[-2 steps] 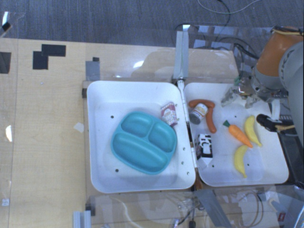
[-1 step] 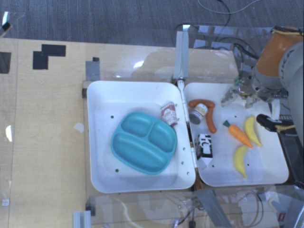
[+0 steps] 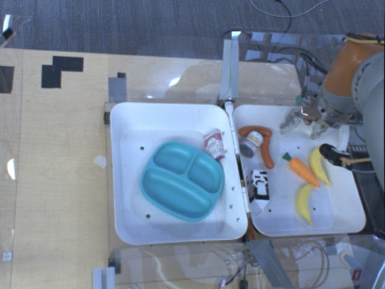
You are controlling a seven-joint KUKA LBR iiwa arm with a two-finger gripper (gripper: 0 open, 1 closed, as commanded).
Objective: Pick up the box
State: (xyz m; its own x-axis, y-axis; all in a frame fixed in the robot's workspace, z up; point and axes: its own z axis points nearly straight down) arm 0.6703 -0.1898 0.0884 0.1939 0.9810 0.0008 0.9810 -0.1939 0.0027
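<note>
A small black and white box (image 3: 258, 184) lies at the left edge of the right bin (image 3: 337, 221), against the wall between the two bins. My gripper (image 3: 302, 124) hangs over the far part of the right bin, well behind and to the right of the box. Its fingers (image 3: 288, 123) are spread apart with only bare bin floor between them.
The right bin also holds a curved orange sausage (image 3: 264, 143) around a small can (image 3: 251, 141), a carrot (image 3: 301, 169) and two bananas (image 3: 319, 165) (image 3: 305, 203). In the left bin (image 3: 129, 179) lie a blue divided plate (image 3: 180, 182) and a red and white packet (image 3: 214, 144).
</note>
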